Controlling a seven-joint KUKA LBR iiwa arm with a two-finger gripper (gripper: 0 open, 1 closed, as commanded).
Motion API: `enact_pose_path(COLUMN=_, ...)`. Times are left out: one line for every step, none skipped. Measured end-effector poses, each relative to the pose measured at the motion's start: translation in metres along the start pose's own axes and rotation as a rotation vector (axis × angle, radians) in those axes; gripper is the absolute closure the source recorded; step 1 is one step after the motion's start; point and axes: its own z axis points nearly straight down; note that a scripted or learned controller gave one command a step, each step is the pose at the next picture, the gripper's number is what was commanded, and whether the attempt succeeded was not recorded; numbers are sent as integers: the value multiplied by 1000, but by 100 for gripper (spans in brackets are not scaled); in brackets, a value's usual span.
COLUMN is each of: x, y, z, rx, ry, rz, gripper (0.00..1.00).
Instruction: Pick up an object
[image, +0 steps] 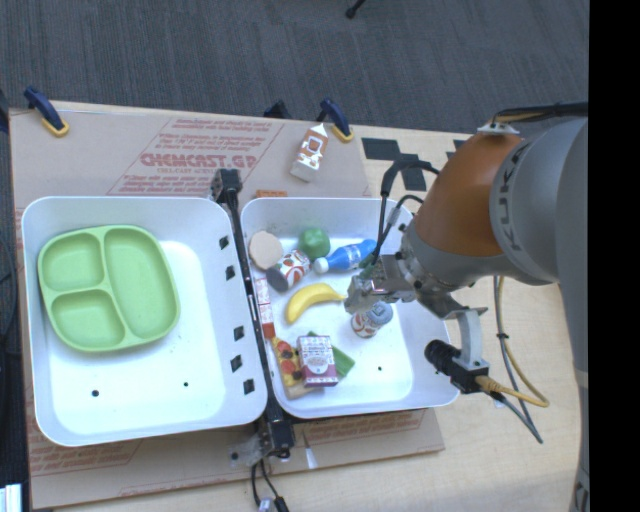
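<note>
1. Grey and orange-banded, the arm (500, 200) reaches in from the right over the right bin (400, 385), its gripper (368, 296) low above a small can-like object (371, 320) (blurred, with red and blue markings) that sits just right of the banana (311, 299).
2. Whether the jaws are open or closed on that object cannot be told from this angle; the wrist hides the fingertips.
3. Around it in the same bin lie a blue bottle (347, 256) with a white cap, a green ball-like item (315, 242), a red-and-white can (291, 269) and a tan round piece (265, 248) near the far edge.
4. Closer to the bin's near edge, a small red-and-white carton (316, 360) rests on a green scrap (343, 362).
5. Left of the divider, the second bin (150, 400) holds a green sectioned tray (107, 288), well apart from the gripper.
6. Beyond the bins, a small white-and-orange carton (310, 153) lies on the cardboard sheet (180, 150).
</note>
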Motion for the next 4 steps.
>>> enact_pose_path(x=-41, y=-33, z=-6, rx=3, ry=1, rz=6, gripper=100)
enact_pose_path(x=-68, y=58, z=-81, rx=0, ry=-1, rz=5, gripper=100)
enact_pose_path(x=-66, y=115, z=10, rx=6, ry=1, rz=3, gripper=100)
enact_pose_path(x=-10, y=115, z=4, rx=5, ry=2, rz=3, gripper=100)
